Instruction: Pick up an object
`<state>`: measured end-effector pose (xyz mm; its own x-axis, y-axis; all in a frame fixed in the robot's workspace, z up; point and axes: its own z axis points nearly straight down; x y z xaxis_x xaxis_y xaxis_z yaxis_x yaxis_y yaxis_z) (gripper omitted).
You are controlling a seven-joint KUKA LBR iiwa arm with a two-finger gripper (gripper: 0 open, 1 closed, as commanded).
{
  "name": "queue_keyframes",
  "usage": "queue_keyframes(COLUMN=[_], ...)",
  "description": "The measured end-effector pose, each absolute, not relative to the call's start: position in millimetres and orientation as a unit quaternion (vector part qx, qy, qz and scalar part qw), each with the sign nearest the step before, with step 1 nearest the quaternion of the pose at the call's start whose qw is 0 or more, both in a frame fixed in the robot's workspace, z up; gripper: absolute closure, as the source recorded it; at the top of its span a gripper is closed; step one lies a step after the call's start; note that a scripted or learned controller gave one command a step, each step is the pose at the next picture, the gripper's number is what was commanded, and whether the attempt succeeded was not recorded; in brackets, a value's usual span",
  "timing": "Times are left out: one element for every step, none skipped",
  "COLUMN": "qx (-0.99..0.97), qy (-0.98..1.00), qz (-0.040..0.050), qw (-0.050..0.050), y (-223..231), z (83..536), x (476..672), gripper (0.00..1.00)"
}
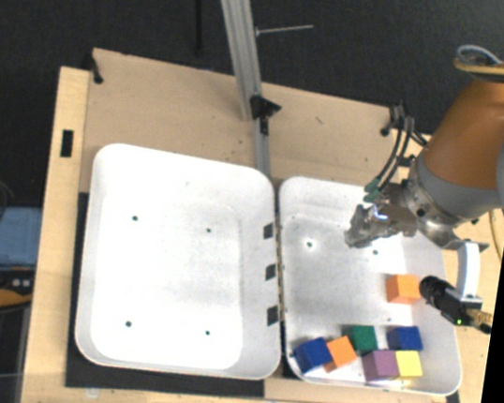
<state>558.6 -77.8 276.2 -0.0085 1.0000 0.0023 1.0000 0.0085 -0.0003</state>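
Note:
My gripper [362, 230] hangs over the upper middle of the right bin [315, 282], below the orange-banded wrist. Nothing shows between its fingertips. An orange block [403, 288] lies to its lower right, apart from it. Along the bin's front edge sits a cluster: a blue block [312, 353], an orange block [341, 350], a green block [363, 338], a purple block [382, 364], a yellow block [409, 364] and another blue block [405, 339].
The left bin [172, 259] lies beside the right one. A slanted metal pole [242, 52] rises from the back of the bench. A black cable fitting [445, 299] hangs off the arm near the right bin's edge.

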Motion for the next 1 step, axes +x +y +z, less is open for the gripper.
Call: queue_keyframes(qx=[-0.705], qy=[-0.709], qz=[0.0003], qw=[0.0], y=[-29.8], z=[259.1], x=[558.2], gripper=[1.0])
